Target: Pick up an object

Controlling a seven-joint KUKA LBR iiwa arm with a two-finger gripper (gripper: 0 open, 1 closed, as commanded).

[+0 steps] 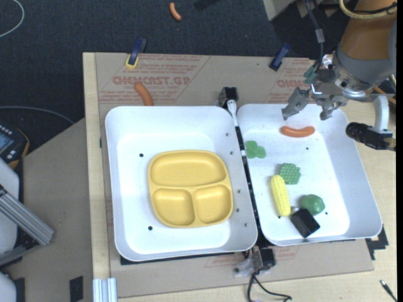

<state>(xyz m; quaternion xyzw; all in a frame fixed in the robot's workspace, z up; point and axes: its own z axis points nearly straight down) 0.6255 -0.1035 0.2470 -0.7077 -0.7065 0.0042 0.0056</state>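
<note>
End effector (311,108), fingers apparently spread, hovers above sausage (297,131) lying left-right.

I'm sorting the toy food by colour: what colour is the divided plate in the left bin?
Yellow; the divided plate shows plainly in the camera view.

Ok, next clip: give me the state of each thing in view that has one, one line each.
gripper: fingers open, nothing between them, above the far end of the right bin
sausage: lying flat in the right bin, just below the fingers
corn cob: lying flat in the right bin
black block: at the near rim, beside the corn
yellow tray: right side up in the left bin
</note>
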